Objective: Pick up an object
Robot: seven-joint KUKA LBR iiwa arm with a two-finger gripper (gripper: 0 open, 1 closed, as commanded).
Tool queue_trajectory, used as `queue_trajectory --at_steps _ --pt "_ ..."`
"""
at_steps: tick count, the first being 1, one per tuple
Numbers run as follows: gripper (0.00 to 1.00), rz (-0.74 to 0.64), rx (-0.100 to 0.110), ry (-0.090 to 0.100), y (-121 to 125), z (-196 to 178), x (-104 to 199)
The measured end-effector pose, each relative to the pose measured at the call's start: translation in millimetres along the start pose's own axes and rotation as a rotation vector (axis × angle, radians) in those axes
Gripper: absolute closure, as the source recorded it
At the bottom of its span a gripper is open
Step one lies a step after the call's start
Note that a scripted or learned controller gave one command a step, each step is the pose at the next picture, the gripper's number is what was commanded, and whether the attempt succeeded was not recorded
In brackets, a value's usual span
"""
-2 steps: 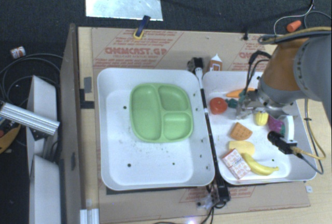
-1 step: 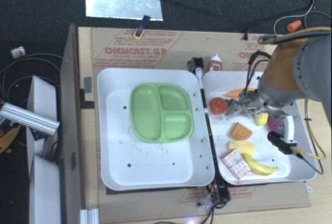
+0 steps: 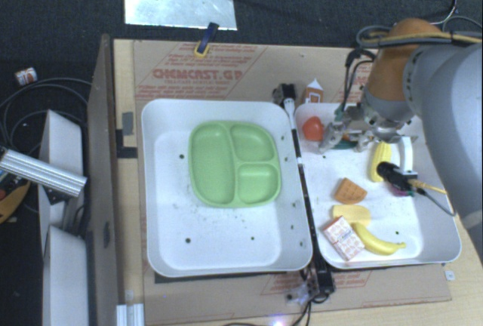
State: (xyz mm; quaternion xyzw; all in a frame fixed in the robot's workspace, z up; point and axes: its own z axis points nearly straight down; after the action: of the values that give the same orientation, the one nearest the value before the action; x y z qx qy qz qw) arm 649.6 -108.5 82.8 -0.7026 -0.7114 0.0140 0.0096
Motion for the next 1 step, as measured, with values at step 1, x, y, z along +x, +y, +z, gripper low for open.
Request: queue_trajectory --at_steps 1 --pt "0.0 0.019 0.014 0.019 10.0 3.1 -17.2"
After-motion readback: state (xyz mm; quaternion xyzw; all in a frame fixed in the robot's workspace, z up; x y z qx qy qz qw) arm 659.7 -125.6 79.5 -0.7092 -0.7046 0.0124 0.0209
